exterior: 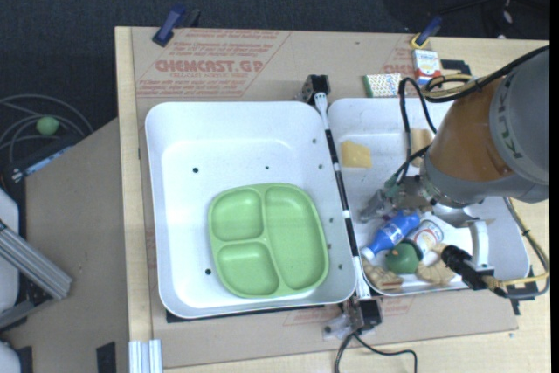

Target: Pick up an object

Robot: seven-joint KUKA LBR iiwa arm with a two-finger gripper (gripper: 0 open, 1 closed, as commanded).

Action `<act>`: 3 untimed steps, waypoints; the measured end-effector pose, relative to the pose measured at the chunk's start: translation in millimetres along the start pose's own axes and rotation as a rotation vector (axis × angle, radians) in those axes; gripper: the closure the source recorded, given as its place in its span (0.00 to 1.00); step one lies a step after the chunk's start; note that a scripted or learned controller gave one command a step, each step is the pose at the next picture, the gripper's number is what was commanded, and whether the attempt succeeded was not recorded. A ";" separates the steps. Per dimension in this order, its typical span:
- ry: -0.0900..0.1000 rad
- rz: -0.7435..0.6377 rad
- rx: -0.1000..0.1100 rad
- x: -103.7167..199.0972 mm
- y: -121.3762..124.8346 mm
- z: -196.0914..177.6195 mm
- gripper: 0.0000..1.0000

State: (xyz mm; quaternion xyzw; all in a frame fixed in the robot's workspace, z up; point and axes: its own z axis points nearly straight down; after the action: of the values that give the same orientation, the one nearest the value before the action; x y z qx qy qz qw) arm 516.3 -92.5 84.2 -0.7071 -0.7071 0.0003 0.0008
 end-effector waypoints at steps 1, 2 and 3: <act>-0.002 0.001 -0.002 -58.6 53.1 -0.9 0.00; 0.000 0.000 0.000 -13.2 1.3 0.2 0.00; -0.002 0.000 -0.003 -23.0 21.7 -0.3 0.00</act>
State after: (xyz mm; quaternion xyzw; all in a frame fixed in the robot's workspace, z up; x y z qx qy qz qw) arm 538.0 -115.5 84.5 -0.7071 -0.7071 -0.0001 -0.0009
